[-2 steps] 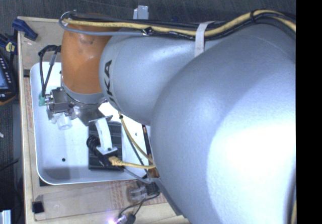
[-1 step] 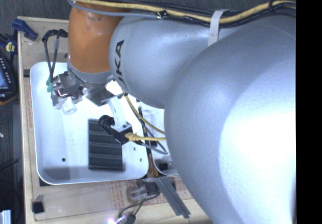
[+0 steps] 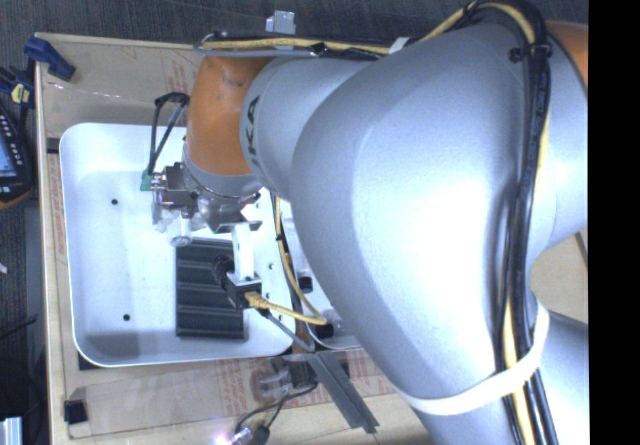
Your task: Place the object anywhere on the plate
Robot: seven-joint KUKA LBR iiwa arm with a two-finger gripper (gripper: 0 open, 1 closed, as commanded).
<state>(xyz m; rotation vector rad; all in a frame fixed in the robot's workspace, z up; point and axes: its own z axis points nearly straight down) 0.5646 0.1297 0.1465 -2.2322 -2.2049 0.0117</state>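
My gripper (image 3: pixel 210 291) appears as a black ribbed block hanging low over the near right part of the left white bin (image 3: pixel 100 233). Above it sit the wrist's metal flange (image 3: pixel 205 201) and the orange band (image 3: pixel 222 113). The bulky grey arm (image 3: pixel 420 203) sweeps in from the right and covers the right bin and whatever lies under it. The gripper's own body hides what is beneath it. Two small dark specks (image 3: pixel 114 201) mark the bare white floor of the left bin.
The wooden bench (image 3: pixel 120 73) frames the bins. A blue clamp (image 3: pixel 50 58) sits at its far left corner, and a dark device (image 3: pixel 10 148) lies at the left edge. Cables and a metal bracket (image 3: pixel 290 383) lie along the near edge.
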